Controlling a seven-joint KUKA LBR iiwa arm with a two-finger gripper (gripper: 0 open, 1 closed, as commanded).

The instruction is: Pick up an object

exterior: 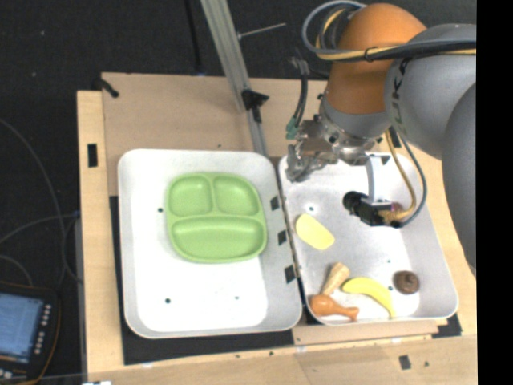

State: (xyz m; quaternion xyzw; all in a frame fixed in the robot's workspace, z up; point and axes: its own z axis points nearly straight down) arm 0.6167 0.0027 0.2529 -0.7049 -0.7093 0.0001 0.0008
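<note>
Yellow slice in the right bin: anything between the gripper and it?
Nothing visible. The gripper sits at the right bin's far left corner; the yellow slice lies on bare floor nearer the camera. The banana, drumstick and brown piece lie beyond it.

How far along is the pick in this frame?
Nothing looks done: the yellow slice, banana, drumstick and brown piece all lie in the right bin. In hand: the gripper sits over that bin's upper left corner. Left: reaching an item, grasping and lifting it.
</note>
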